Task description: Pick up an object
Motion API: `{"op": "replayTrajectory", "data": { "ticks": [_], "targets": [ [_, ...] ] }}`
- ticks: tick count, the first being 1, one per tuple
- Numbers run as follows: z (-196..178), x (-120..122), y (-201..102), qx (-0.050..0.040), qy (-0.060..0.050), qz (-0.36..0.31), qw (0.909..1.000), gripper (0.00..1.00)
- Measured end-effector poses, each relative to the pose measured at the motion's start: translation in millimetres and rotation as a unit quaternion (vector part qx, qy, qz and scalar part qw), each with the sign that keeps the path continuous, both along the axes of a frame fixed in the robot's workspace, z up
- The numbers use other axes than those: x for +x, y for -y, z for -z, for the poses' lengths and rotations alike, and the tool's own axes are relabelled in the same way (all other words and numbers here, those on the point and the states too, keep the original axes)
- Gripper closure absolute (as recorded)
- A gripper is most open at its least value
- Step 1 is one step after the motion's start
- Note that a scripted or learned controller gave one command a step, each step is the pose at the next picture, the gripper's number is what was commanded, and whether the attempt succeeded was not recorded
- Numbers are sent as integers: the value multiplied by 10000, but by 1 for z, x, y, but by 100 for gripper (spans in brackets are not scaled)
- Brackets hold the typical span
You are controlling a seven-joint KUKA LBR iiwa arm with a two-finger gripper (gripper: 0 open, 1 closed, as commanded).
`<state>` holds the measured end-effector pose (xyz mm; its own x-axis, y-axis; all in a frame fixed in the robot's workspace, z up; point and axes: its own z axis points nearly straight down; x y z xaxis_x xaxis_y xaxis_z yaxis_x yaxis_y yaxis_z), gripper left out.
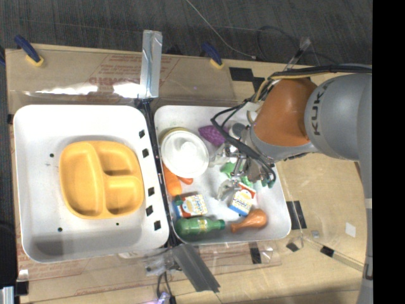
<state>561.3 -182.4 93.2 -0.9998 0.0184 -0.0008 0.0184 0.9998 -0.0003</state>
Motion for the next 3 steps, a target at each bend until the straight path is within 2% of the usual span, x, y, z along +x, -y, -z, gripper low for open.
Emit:
{"op": "replayTrajectory", "data": {
  "ticks": [3],
  "targets": [
    [0, 0, 0, 0, 0, 0, 10000, 0]
  ]
}}
